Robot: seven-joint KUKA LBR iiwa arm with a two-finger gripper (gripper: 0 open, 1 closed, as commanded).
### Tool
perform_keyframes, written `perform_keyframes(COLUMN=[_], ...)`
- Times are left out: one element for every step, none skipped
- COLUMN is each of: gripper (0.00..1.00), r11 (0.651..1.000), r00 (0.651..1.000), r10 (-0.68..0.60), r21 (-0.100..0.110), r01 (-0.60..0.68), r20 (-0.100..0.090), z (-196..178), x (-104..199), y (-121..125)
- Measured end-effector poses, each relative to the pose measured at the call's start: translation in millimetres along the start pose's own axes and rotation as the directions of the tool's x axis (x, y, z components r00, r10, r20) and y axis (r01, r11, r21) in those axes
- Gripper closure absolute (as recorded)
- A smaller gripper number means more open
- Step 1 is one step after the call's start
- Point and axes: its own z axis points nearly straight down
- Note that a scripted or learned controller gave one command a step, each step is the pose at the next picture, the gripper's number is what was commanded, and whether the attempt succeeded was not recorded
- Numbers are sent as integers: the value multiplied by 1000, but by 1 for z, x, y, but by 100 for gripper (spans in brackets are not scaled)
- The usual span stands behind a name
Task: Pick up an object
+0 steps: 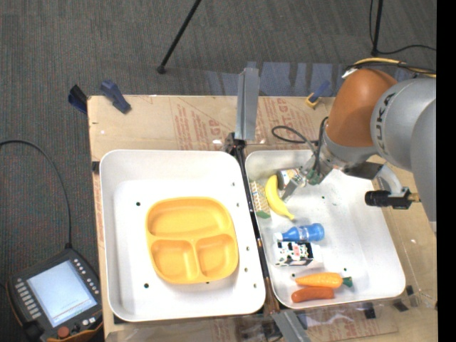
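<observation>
Tool beside banana

bins: looking like smooth white plastic, showing a soft sheen
divided tray: looking like yellow moulded plastic, smooth and semi-glossy
bench top: appearing as matt brown cardboard with faded red print
floor: looking like dark grey carpet, rough and matt
arm: showing a smooth grey casing and a glossy orange band catching the light
banana: looking like smooth yellow plastic
bottle: appearing as shiny blue plastic
carrot: looking smooth, orange, slightly glossy
</observation>
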Motion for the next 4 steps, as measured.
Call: perform_keyframes(gripper=[0, 0, 0, 0], r11=[971, 956, 956, 967], r00=[971, 955, 956, 967], r10=[-239, -295, -294, -254], r21=[0, 0, -2, 0], r01=[239, 295, 294, 254], r20=[7, 17, 16, 12], z=[-2, -6, -6, -5], x=[4, 11, 11, 11], y=[-3, 1, 1, 2])
